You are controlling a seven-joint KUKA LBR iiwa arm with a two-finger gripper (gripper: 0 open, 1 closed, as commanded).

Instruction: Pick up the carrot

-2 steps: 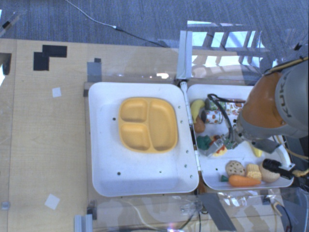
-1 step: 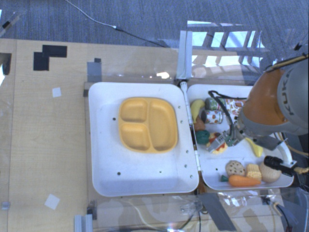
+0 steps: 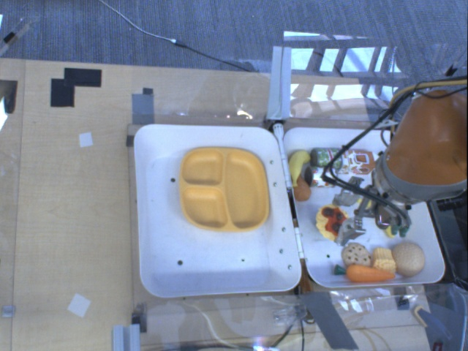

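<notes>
Item: carrot (image 3: pixel 369 273) — orange, lying flat and roughly lengthwise along the near wall of the right bin (image 3: pixel 431 273), green stub toward the left. Free of the gripper; nothing holds it.

Neighbours: cookie (image 3: pixel 356 254) just behind its left half; corn (image 3: pixel 383 259) touching or nearly touching its right end; bread roll (image 3: pixel 408 258) further right. Pizza slice (image 3: pixel 333 221) mid-bin; banana (image 3: pixel 297 164) and can (image 3: pixel 322 156) at the far left corner, well apart from the carrot.

Gripper (image 3: pixel 356 225): hangs over the middle of the right bin, above the pizza slice and behind the cookie, under the orange wrist band (image 3: pixel 431 141). Metal finger parts are visible but their spacing cannot be told; it grips nothing that can be seen.

Left bin (image 3: pixel 161 269): holds the yellow divided plate (image 3: pixel 223 187); no part in this step.

Step in hand, as judged: approach, not yet over the target.

Handling notes:
- Carry the gripper toward the near wall until centred on the carrot's thick middle, not its tapered tip
- Turn the wrist so the fingers close across the short width, one finger on the wall side, one on the cookie side
- The wall-side gap looks tight; descend straight, or the finger may strike the rim
- Corn and cookie crowd the far side; an off-centre drop would likely nudge or catch them instead
- Smooth round body may roll; close low and lift straight
</notes>
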